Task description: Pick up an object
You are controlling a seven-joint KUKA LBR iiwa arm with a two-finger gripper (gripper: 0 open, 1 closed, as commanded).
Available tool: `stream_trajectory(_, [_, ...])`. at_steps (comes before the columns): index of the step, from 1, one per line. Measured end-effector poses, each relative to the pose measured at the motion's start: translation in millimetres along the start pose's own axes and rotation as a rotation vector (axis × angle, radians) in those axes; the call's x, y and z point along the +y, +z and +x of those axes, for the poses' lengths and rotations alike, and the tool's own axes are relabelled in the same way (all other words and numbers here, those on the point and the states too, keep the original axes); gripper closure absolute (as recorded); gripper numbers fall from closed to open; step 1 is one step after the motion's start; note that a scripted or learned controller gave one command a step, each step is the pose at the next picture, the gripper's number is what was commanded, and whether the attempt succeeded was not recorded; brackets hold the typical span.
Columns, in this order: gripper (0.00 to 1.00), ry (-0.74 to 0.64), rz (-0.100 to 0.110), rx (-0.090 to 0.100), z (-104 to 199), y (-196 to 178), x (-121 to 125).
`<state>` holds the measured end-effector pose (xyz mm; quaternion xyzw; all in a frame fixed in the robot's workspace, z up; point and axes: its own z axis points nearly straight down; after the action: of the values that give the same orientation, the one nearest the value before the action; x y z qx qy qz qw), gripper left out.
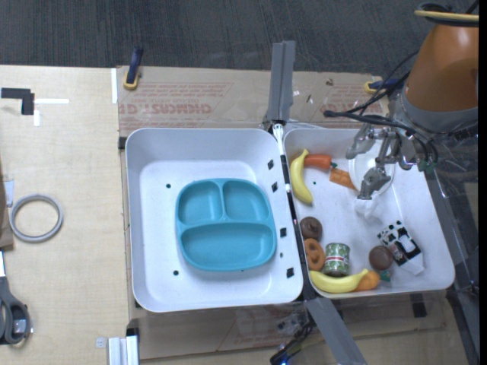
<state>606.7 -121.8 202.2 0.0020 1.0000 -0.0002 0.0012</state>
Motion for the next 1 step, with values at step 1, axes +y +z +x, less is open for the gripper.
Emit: stream_trajectory(1, [0.0, 0.206, 0.002, -0.017, -36.7, 91.4, 5.7])
